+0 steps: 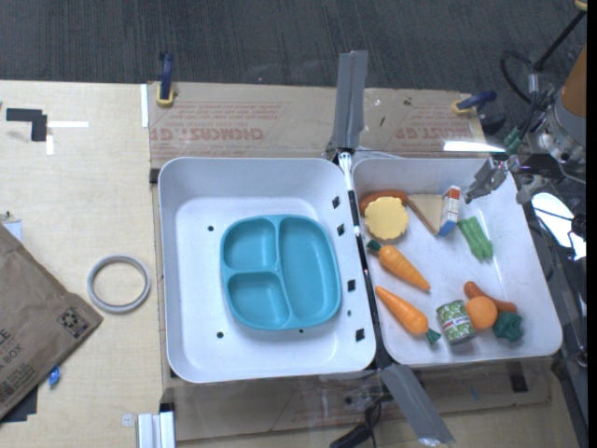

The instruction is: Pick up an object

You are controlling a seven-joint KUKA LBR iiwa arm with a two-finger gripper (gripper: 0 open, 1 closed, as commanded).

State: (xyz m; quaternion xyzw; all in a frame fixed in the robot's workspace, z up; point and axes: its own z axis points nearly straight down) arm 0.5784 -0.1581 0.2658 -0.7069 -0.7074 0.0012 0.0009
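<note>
Camera view is showing, from the left, a tape ring point(118, 282) lying on the tabletop point(75, 203), well apart from the bins. Next, the left bin point(177, 250) is holding a teal divided plate point(280, 272). The right bin point(536, 278) is carrying the candidate objects: a yellow round piece point(386, 218) beside a tan wedge point(427, 212), two carrots point(402, 264) point(404, 311), a small white bottle point(451, 209), a green pod point(477, 236), a small can point(454, 322) and an orange ball point(482, 312) with a dark green piece point(508, 326) just beside it.

At the far right, the gripper point(489, 177) is hanging over the upper right part of the right bin, near the bottle and the pod. Nothing is sitting between the jaws; whether they are open or closed cannot be determined, because they are small and dark in this view.

Risk assessment: the bottle, wedge and pod are lying close together, so a descent here is likely to strike two items, or push one aside. Proximity to the bin wall is also raising the chance of a collision.
</note>
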